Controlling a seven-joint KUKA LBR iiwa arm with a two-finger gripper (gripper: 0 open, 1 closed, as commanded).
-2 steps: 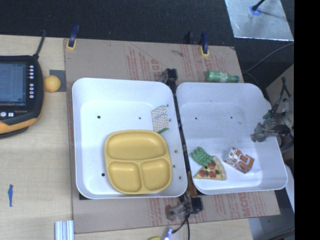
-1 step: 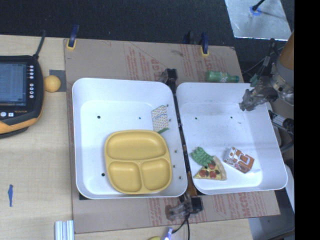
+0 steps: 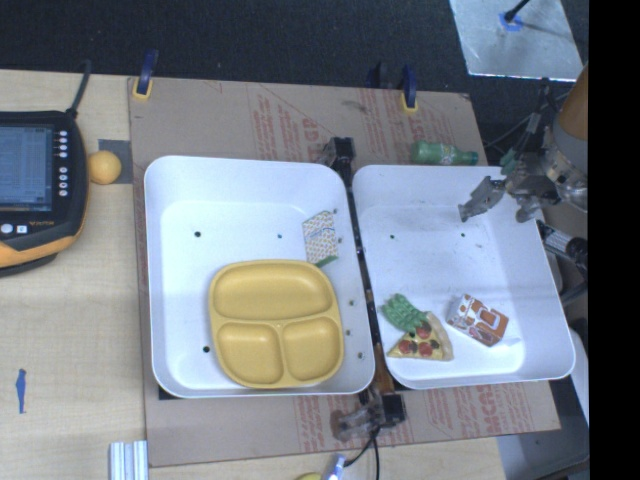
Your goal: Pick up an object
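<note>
Three toys (image 3: 440, 326) lie well below hand (image 3: 500, 196).

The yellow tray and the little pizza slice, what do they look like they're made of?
The yellow tray looks like molded plastic: one even color, rounded dividers, a soft matte sheen. The pizza slice seems a toy, probably plastic or rubber, given its flat bright colors and neat red dots; the view is too small to tell which.
</note>
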